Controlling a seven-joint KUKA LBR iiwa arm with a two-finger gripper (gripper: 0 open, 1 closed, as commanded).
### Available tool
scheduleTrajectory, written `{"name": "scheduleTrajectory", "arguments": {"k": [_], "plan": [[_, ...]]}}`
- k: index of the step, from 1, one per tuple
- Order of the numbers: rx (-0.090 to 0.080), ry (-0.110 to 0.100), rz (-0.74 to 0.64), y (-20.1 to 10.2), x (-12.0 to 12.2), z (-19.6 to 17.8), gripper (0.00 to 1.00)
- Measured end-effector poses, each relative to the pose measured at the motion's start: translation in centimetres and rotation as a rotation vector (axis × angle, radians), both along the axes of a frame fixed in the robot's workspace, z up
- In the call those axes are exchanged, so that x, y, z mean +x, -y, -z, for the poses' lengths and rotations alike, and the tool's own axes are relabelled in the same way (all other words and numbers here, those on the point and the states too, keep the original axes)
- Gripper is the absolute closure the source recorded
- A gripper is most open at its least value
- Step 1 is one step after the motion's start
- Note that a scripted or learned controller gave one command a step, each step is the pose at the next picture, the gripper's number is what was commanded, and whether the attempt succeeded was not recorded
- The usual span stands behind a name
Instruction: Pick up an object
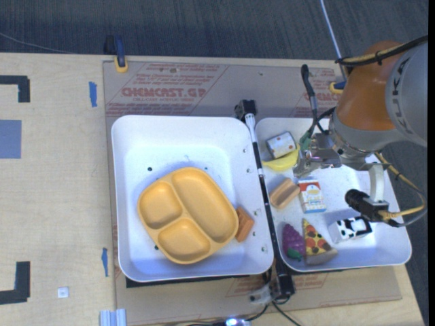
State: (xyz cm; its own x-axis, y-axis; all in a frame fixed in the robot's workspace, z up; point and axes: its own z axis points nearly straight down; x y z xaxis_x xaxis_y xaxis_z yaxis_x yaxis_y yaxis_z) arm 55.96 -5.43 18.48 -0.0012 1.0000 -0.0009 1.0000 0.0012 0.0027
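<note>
Arm (380, 94) reaches in from right, over far part of right bin (394, 250). Gripper (314, 156) low, just above carton (312, 197), beside banana (282, 160); finger state: cannot tell. Nothing seen held. Right bin contents: small box (281, 143) far left, hotdog (284, 193) left, grapes (293, 241) and pizza slice (317, 240) near, cow toy (353, 228) right. Left bin (136, 141): yellow tray (187, 212), brown block (244, 224) touching tray's right edge.
</note>
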Motion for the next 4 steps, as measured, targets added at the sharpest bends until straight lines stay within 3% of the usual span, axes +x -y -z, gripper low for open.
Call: {"name": "scheduleTrajectory", "arguments": {"k": [1,2,3,4], "plan": [[0.000,0.000,0.001,-0.2,0.2,0.0,1.00],[0.002,-0.005,0.002,-0.6,-3.7,-0.7,1.00],[-0.001,0.000,0.002,5.0,0.7,-2.7,1.00],[0.002,-0.005,0.000,0.5,-1.4,0.0,1.00]]}}
